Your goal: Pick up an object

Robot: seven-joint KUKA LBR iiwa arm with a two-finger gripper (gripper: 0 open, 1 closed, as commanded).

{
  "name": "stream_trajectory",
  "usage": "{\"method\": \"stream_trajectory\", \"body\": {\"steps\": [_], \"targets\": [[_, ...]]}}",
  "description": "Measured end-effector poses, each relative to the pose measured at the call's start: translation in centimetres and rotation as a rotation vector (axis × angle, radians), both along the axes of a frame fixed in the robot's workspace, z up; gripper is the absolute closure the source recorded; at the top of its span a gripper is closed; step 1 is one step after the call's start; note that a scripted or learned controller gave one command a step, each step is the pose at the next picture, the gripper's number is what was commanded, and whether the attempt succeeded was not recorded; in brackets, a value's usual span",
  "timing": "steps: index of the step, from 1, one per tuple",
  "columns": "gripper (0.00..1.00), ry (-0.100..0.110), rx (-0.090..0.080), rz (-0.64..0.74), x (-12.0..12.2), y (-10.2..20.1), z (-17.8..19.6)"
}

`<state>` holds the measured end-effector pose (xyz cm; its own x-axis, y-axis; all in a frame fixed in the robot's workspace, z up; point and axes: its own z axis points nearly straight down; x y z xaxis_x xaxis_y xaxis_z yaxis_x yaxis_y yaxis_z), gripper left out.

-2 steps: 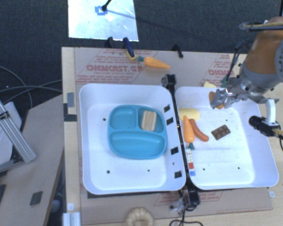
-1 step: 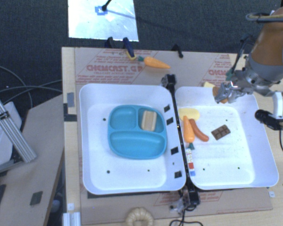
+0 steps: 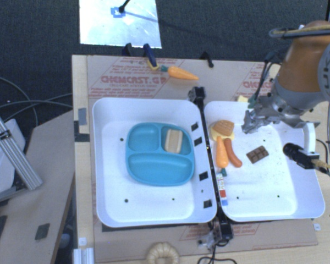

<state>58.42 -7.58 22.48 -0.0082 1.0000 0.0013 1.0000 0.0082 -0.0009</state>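
Note:
In the right bin (image 3: 275, 202) lie a round tan waffle (image 3: 222, 127), an orange carrot (image 3: 222, 153), a reddish sausage (image 3: 234, 157) leaning on the carrot, and a brown chocolate piece (image 3: 257, 154). My gripper (image 3: 251, 123) hangs over the upper middle of this bin. It is just right of the waffle and above the chocolate piece in the view. I see nothing held in it. The grey wrist and orange band rise to the upper right.
The left bin (image 3: 115, 202) holds a blue divided plate (image 3: 154, 164) with a tan bread slice (image 3: 173, 141) on it. A second carrot (image 3: 180, 73) lies on the board behind the bins. A black cylindrical part (image 3: 298, 155) juts over the right bin's right side.

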Motion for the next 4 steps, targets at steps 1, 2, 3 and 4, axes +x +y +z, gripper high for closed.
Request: {"method": "stream_trajectory", "body": {"steps": [1, 2, 3, 4], "targets": [[1.00, 0.001, 0.001, 0.001, -1.8, 5.3, -1.0], [1.00, -0.002, -0.001, -0.002, -1.4, 6.1, -0.3], [1.00, -0.002, -0.001, -0.007, -1.9, 4.6, 0.0], [1.00, -0.002, 0.000, -0.003, -2.7, 5.2, 0.7]]}}
